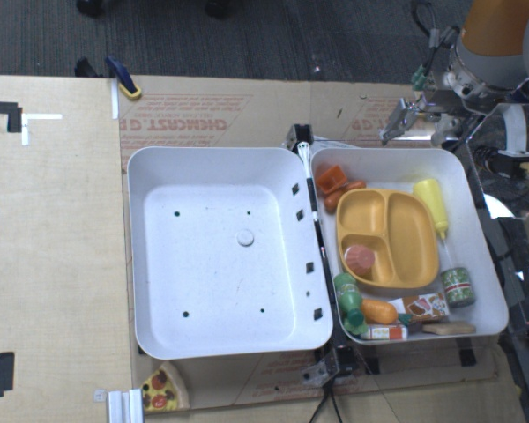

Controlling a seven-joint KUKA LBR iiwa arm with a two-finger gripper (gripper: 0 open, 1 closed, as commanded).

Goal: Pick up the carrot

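I see the carrot [377, 310], small, orange, lying on its side near the right bin's front edge, below the yellow tray.

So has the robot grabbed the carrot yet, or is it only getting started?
Only getting started, by the look of it. Nothing looks done: the carrot lies in the right bin, near its front edge, beside the yellow divided plate. In hand: the end effector hangs above the bin's far rim, well away from the carrot. Left to do: move over the carrot, come down, close on it and lift it.
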